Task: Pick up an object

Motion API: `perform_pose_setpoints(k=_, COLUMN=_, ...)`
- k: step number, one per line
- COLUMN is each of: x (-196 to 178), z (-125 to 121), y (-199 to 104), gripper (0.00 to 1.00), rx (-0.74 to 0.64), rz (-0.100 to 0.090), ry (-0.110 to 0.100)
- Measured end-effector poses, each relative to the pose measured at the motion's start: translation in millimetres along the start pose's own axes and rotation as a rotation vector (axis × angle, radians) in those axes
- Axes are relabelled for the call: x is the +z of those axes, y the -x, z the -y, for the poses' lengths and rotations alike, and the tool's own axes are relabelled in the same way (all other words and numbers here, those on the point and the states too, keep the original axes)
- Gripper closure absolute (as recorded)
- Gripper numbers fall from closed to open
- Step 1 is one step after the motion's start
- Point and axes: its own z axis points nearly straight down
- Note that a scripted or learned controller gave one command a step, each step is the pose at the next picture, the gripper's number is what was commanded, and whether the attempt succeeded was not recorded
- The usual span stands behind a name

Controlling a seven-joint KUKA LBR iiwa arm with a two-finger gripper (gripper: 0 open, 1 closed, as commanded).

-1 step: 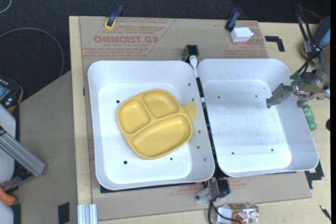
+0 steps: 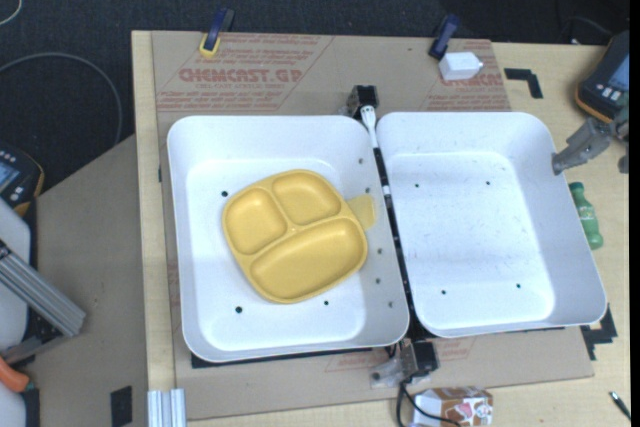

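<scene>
Yellow plastic marked the one candidate for the pick: a divided tray (image 2: 294,235) with three compartments lay flat in the left bin (image 2: 190,155), turned at a slant, its lower edge toward the bin's near wall and its right end close to the wall shared with the right bin (image 2: 530,145); a small yellow tab or second piece poked out from under its right side (too little of it showed to say which). The end effector (image 2: 578,151) hung at the right edge of the scene, just beyond the right bin's far right corner and above the table (image 2: 300,65); whether its fingers were spread or pressed together could not be told from this angle, and nothing was visibly between them. By my reading the task stood at its very start: the approach had not begun, and the tray was untouched. The next move called for a long traverse leftward across the right bin, over the ridge where the two rims meet, then a descent onto the tray; a flat, shallow dish offers little to pinch, so a raised rim or one of the dividers between compartments looked the likeliest purchase. Room was generous on the tray's left and far sides; it was tighter on the right, where the tray sat near the bin wall. A green object (image 2: 586,213) lay on the table just outside the right bin's right rim, below the end effector.
</scene>
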Motion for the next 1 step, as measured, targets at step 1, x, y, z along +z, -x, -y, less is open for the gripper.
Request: perform_pose_setpoints(k=1, x=-76.6, z=1.4, y=-106.9, gripper=0.00, rx=-0.010, rz=-0.006, ry=-0.007)
